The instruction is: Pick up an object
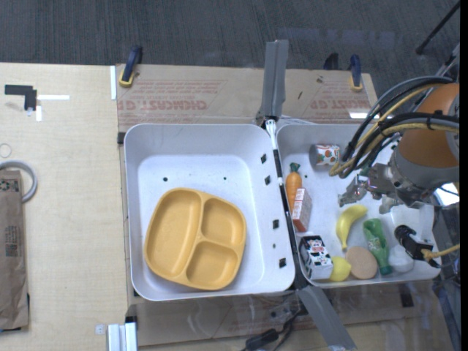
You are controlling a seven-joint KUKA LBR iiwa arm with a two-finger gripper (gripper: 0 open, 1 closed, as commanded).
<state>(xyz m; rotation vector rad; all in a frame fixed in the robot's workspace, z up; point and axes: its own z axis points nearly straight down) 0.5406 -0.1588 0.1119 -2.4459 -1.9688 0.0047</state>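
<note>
The right bin (292,134) holds several small items: a carrot (293,183), a small can (326,154), a yellow banana (349,221), a green toy vegetable (376,243), a tan round piece (361,263), a lemon (340,270), a black-and-white carton (314,254) and a red-and-white packet (300,205). My gripper (358,190) hangs low over the right bin, just above the banana's upper end and right of the packet. Nothing visibly hangs from it. The arm's body hides the bin's far right part.
The left bin (139,196) contains a yellow three-part plate (196,238). A grey divider post (275,79) rises between the bins at the back. Cables (380,123) loop from the arm over the right bin. A brown paper bag (11,247) lies on the bench at far left.
</note>
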